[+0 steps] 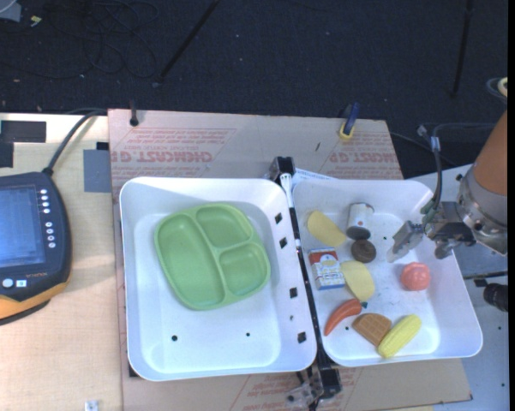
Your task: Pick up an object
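One fixed camera looks down at a slant from above the bench's near edge, taking in both shallow white plastic bins (146,229) from moderate height.

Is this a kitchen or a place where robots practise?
Probably a robot lab, not a kitchen. A robot arm with a pincer reaches over a white bin of toy food, such as a plastic corn cob. A control tablet lies beside the bench, and cables trail across the dark floor.
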